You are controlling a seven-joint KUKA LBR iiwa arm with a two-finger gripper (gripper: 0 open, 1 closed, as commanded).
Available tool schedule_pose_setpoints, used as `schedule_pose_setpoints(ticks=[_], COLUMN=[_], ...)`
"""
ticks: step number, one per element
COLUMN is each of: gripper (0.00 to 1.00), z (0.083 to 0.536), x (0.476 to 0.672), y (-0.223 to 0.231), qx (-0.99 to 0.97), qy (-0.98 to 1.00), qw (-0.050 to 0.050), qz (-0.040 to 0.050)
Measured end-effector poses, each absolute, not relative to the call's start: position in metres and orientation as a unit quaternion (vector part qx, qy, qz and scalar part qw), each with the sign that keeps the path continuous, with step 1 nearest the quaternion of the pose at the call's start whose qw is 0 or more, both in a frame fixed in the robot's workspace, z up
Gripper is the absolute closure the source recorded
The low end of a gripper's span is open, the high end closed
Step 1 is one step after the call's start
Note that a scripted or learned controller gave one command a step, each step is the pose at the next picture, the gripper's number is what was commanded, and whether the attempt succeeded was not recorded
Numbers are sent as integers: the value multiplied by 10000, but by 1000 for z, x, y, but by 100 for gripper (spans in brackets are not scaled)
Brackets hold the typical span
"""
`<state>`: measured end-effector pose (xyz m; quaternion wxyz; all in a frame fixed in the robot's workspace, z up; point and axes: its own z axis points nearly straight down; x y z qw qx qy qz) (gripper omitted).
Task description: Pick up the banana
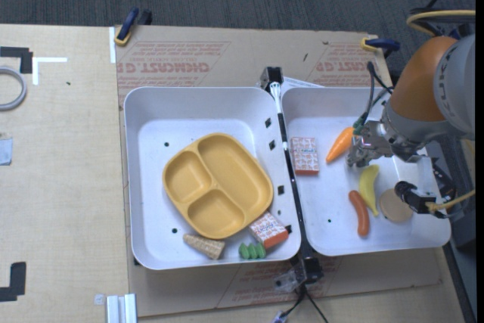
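The yellow banana [369, 187] lies in the right bin [325, 227], near its right side, pointing roughly front to back. My gripper [361, 153] hangs just above the banana's far end, between it and an orange carrot [339, 144]. The grey arm with its orange band [423, 83] comes in from the right. Nothing shows between the fingers, and their state is unclear from this angle.
A red sausage [360, 212] lies left of the banana and a tan round piece [393, 205] right of it. A small red-and-white box [304, 155] sits by the bin divider. The left bin [144, 163] holds a yellow divided plate [217, 184], a waffle cone, green peas and another box.
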<state>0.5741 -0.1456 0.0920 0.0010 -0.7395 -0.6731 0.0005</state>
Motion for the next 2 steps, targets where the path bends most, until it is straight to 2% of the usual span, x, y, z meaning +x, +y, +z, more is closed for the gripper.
schedule_pose_setpoints(ticks=[1,2], gripper=[0,0], z=[92,110], x=[574,513], y=[-146,-176], qx=[-7397,-5917], qy=[-6730,-8062], qw=[8,0], qz=[5,-1])
